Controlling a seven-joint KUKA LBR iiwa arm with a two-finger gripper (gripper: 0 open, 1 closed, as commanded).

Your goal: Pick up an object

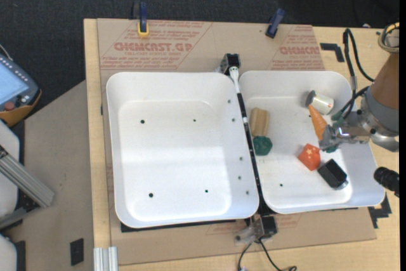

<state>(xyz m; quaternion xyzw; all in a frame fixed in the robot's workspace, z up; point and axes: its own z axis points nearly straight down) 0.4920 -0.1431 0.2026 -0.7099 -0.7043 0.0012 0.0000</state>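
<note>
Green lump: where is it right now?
The green lump lies in the right bin, near its left wall, just below the tan block.

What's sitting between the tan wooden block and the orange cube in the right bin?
In the camera view, a small green lump lies between the tan wooden block and the orange cube, just below the block; bare white bin floor spans the rest.

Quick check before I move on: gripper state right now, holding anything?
Gripper: low in the right bin, between the orange carrot-shaped piece and the black block; open or closed cannot be told.
</note>
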